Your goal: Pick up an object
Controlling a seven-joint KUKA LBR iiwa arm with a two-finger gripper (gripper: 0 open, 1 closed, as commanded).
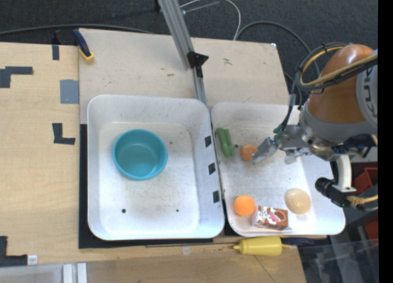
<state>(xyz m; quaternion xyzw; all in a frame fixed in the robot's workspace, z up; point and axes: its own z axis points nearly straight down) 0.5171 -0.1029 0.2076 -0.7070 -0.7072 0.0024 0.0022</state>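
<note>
My gripper [264, 151] hangs low over the right bin [258, 116], near its middle, reaching in from the right. Its tip is right beside a small orange object [247, 152], touching or almost touching it. A green elongated object [225, 142] lies just left of that, near the bin's left wall. At the bin's front sit an orange ball [244, 205], a red-brown packet [271, 217] and a beige egg-shaped object [298, 201].
A teal bowl [140, 154] stands in the left bin [104, 214]. A yellow bottle [261, 246] lies on the bench in front of the right bin. A slanted metal pole [178, 21] rises behind the bins, and a blue-yellow clamp [83, 45] lies at the back left.
</note>
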